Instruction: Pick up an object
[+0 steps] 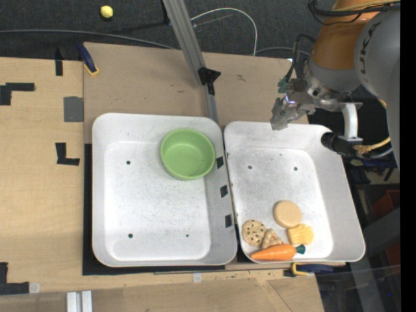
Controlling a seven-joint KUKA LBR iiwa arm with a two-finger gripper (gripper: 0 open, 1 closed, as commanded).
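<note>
While the gripper (281,119) hangs over the right bin's (338,174) far edge, jaws too blurry to call, the carrot (276,253), cookies (253,231) and other snacks sit in its near corner, green bowl (188,153) next door.

You get even, fairly bright overhead light here, nothing dim. The two white bins (156,252) come out close to blown, speckled with grain, and shadows under them are thin and soft. The gripper (283,118) looks a bit smeared and soft compared to the green bowl (188,153) off to its left, which is crisp. Right above the gripper, the orange band (338,34) catches a mild sheen. The floor behind it goes dark and noisy.
</note>
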